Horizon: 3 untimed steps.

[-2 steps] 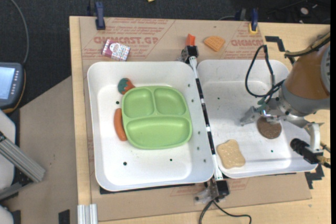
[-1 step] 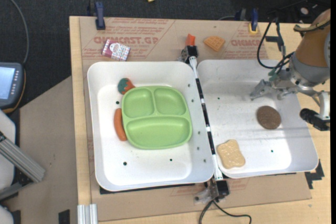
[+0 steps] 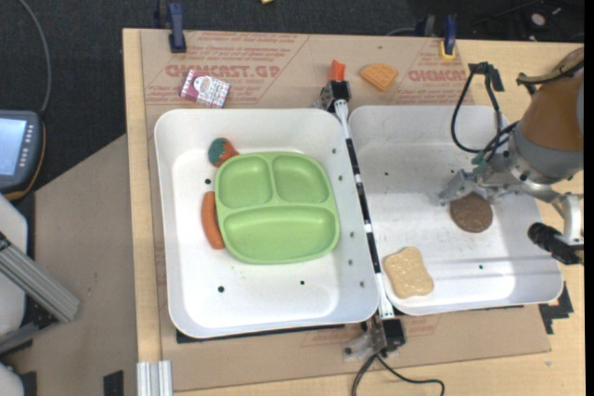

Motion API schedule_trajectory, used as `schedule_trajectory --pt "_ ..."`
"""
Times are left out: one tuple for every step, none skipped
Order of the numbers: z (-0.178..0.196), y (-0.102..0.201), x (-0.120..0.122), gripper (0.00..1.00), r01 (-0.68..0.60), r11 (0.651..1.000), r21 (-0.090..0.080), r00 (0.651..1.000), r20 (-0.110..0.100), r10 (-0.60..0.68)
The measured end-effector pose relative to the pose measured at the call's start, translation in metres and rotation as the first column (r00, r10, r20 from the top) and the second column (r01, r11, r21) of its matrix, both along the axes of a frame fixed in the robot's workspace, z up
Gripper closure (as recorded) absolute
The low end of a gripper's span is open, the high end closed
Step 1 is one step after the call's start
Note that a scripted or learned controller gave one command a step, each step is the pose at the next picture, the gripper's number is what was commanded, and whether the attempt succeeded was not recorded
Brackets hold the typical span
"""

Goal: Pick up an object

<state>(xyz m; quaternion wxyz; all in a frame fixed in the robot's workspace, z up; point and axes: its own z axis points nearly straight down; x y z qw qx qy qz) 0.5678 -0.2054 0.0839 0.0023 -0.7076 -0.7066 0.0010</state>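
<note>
Brown, round flat cookie-like disc [image 3: 471, 215] lies in the right white bin [image 3: 408, 153], right of frame centre. The grey two-finger gripper [image 3: 475, 185] hangs directly above it, touching or nearly so; its finger spread cannot be told.

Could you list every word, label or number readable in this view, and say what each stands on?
"CHEMCAST G.P", red print on the brown board behind the left bin.
"CHEMCAS…", the same print behind the right bin, partly cut off by the cable.
Smaller red lines beside both: too small to read.
Small pink-and-white packet on the board: print too blurred to read.
</note>
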Motion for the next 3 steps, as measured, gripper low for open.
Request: schedule_trajectory --pt "0.001 0.000 -0.029 0.00 0.000 1.000 -0.001 1.000 0.001 0.000" --pt "0.012 0.000 -0.026 1.00 -0.001 1.000 -0.003 1.000 0.007 0.001" --pt "0.001 0.111 0.059 1.00 -0.015 1.000 0.002 1.000 0.012 0.015"
